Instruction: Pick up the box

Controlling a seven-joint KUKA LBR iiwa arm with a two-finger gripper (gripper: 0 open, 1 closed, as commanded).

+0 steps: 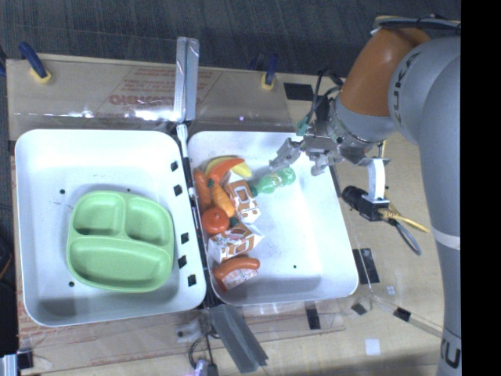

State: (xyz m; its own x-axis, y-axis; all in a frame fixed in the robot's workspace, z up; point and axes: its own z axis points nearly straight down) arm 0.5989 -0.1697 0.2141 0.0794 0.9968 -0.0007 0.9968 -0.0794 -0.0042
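Two boxes (243, 201), one green tray (120, 240)

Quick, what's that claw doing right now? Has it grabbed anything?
Gripper: open, holding nothing, over the right bin beside a green item.

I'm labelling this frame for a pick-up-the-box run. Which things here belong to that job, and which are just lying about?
Belongs to the job:
- upper box, right bin
- lower box, right bin
- gripper, over the right bin's far edge

Just lying about:
- green tray, left bin
- banana
- carrot
- tomato
- green bottle
- sausage
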